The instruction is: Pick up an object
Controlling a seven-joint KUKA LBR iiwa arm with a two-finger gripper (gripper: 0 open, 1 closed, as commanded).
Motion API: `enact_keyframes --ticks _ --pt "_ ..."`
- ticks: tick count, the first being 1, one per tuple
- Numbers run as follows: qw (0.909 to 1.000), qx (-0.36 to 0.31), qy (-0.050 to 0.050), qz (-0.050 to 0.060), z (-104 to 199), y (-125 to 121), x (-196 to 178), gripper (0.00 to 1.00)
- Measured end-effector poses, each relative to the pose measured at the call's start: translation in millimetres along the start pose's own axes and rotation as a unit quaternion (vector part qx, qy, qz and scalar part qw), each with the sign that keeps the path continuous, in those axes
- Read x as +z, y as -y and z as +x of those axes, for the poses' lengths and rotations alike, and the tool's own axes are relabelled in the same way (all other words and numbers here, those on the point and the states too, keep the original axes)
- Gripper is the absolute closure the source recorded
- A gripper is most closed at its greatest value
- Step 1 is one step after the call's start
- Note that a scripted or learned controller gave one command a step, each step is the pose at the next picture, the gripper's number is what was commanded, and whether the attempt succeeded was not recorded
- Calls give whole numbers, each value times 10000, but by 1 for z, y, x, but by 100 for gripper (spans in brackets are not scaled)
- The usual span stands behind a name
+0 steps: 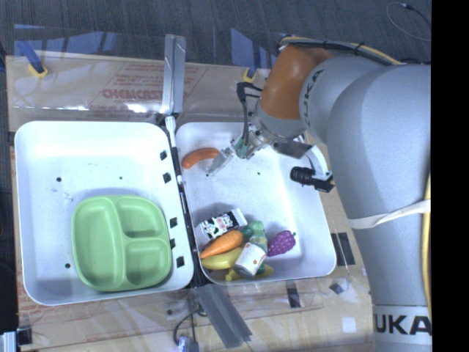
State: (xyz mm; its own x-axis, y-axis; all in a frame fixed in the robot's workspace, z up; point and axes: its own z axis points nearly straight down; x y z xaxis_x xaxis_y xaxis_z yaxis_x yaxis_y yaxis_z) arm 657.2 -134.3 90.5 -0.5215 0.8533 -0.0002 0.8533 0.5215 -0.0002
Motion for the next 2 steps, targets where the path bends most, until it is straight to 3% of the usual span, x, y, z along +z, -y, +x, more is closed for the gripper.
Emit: enact_keyframes --ticks 1,2 --pt "9997 229 -12 15 19 -11 1 0" --pt "10000 72 6 -2 17 -11 -15 0"
